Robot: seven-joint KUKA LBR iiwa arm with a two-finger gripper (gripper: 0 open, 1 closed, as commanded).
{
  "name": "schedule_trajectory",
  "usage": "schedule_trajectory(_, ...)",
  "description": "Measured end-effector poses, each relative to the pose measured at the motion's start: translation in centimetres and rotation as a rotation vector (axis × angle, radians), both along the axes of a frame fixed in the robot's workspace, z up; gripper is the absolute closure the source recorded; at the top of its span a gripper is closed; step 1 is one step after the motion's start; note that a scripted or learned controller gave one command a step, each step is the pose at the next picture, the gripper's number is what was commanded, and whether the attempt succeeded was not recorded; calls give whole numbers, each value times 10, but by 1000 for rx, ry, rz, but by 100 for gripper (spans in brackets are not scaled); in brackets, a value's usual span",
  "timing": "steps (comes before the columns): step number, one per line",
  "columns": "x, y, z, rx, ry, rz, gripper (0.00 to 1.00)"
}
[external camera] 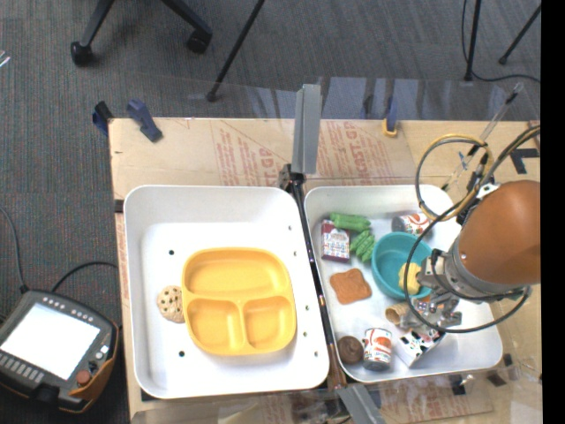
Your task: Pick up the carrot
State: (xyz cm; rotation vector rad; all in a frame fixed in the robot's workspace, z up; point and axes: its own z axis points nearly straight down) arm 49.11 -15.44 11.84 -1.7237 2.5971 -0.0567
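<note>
White bins, two of them side by side, and here is your count. The left bin (141,237) holds one yellow divided tray (238,303) and one cookie (170,302) touching the tray's left edge. The right bin (481,353) is crowded: one teal bowl (390,263) with something yellow inside, one brown toast slice (350,285), one small printed box (335,241), two green pods (353,225) at the far side, two cans, one at the near edge (378,346) and one far (408,224), and one dark round piece (350,350).

Now the carrot. You have a small orange-tan piece (395,313) lying just left of the gripper (430,312), between the bowl and the near can. It's too small to say for sure that it's the carrot, or which way its long axis runs.

The gripper hangs low over the right bin's near right part, under the arm's orange band. Whether it is open or closed, you cannot tell.
</note>
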Motion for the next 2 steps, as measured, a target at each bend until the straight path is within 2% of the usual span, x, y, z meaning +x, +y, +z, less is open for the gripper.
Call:
schedule_trajectory(1, -13, -8, 65, 18, 34, 18, 100)
schedule_trajectory(2, -10, 31, -7, 13, 26, 181, 100)
